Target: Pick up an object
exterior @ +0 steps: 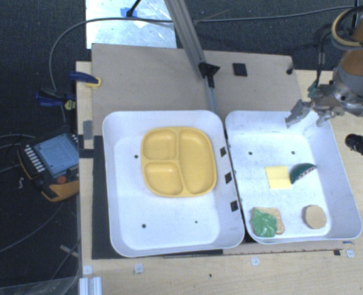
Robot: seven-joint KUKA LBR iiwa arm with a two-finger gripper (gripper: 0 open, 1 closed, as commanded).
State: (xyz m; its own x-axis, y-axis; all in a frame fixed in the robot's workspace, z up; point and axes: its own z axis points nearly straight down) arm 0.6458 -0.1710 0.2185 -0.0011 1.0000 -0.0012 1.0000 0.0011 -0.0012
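My gripper hangs over the far edge of the right bin, its two fingers spread apart with nothing between them. In that bin lie a yellow square block, a dark green wedge with a pale edge, a round tan disc and a green leafy piece on a tan base. All of them sit toward the near half of the bin, well below the gripper.
The left bin holds a yellow divided plate. A metal pole slants in from the top to the gap between the bins. Cables and a blue handheld device lie off the bench at left.
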